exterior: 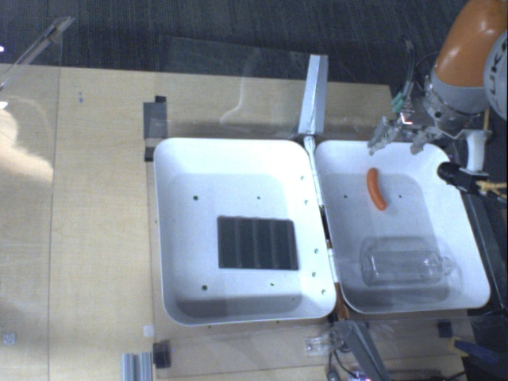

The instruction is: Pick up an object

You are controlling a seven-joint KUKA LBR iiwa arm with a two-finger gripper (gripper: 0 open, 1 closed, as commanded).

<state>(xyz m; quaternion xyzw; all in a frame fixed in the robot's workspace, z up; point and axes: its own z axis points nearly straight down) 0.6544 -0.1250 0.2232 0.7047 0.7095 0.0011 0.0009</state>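
Note:
An orange sausage-shaped object (376,189) lies in the back half of the right bin (468,236). A clear plastic bottle (405,265) lies on its side near that bin's front. A dark ribbed rectangular block (257,243) rests flat in the middle of the left bin (178,213). My gripper (397,142) hangs over the back edge of the right bin, just behind the orange object. Its fingers (380,137) are spread open with nothing between them.
A metal post (313,94) stands behind the seam between the two bins. A black fitting with cables (464,177) sits at the right bin's right rim. The wooden bench (79,236) stretches to the left.

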